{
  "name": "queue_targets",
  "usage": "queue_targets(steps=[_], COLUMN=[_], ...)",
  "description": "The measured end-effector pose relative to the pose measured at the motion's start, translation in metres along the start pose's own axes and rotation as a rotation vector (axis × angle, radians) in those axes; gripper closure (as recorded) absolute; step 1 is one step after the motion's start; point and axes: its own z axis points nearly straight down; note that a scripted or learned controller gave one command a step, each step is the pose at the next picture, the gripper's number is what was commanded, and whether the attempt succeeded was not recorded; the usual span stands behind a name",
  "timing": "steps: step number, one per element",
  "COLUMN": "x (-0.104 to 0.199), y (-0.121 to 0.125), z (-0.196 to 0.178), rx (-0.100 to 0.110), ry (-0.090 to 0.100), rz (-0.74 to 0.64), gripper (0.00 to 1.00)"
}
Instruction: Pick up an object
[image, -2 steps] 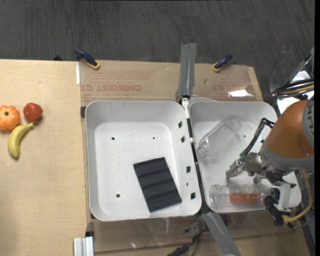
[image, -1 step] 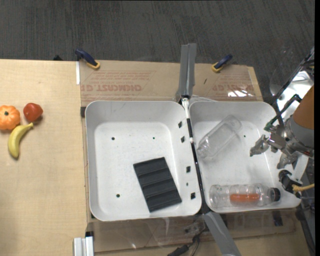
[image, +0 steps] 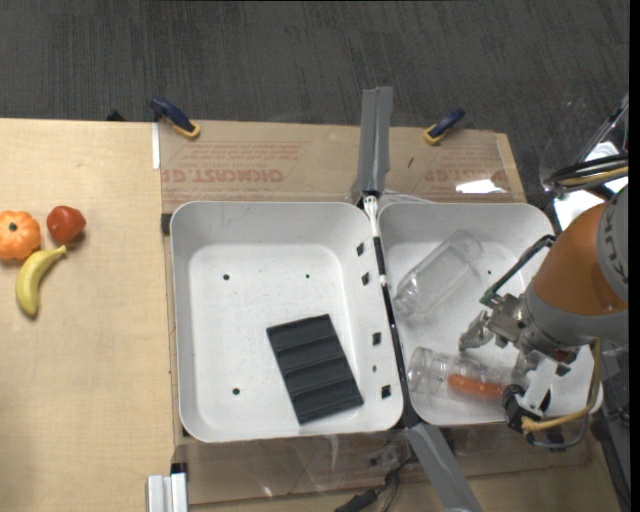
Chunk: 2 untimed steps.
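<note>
Clear cup (image: 445, 378), lying sideways, orange inside.

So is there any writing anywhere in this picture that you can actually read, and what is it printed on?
"CHEMCRZT GF", or something close: red capitals, printed upside down on the brown cardboard sheet behind the left bin. The letters are blurred, so the spelling is uncertain.
A smaller red line under it on the same cardboard: too small to read.
Faint red print on the cardboard behind the right bin: too blurred to read.
</note>
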Motion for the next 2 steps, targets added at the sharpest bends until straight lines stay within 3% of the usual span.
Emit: queue_targets(steps=[1,2], x=[0.015,0.019], y=[-0.009,-0.013], z=[-0.037,0.000], rx=[0.000,0.003], ry=[0.000,0.000], rz=[-0.324,-0.502], gripper=[0.00,0.00])
